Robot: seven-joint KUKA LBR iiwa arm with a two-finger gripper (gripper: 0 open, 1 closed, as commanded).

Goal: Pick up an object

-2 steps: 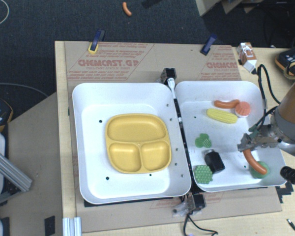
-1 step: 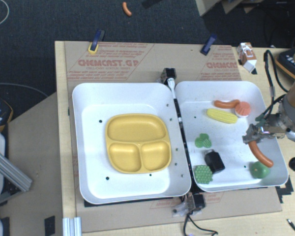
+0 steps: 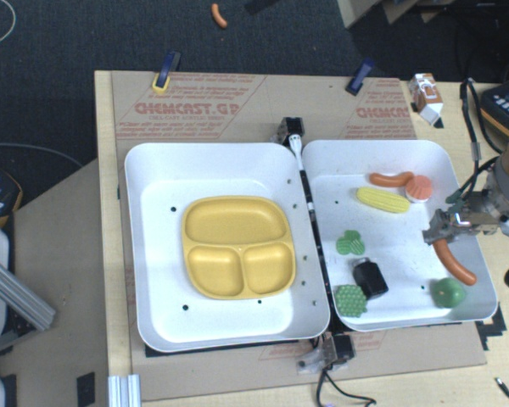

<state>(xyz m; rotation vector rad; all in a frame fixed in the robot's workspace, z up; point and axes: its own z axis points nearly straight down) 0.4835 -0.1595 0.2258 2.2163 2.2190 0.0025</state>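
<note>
My gripper (image 3: 445,230) reaches in from the right over the right bin (image 3: 327,164), near its right wall. Its tip sits directly over the upper end of an orange sausage (image 3: 458,264) that lies slanted on the bin floor. Whether the sausage is gripped is hidden by the gripper body. A green pepper (image 3: 447,292) lies just below the sausage. Further left in the same bin are a yellow corn cob (image 3: 383,199), a curved orange sausage (image 3: 390,178), a pink round piece (image 3: 419,187), a green leafy piece (image 3: 349,243), a black block (image 3: 370,278) and a green knobbly piece (image 3: 349,299).
The left bin (image 3: 153,185) holds a yellow divided plate (image 3: 237,246). Blue clamps (image 3: 165,70) (image 3: 359,77) pin the board at the back. A small carton (image 3: 426,96) lies behind the right bin. Cables hang at the right edge near the arm.
</note>
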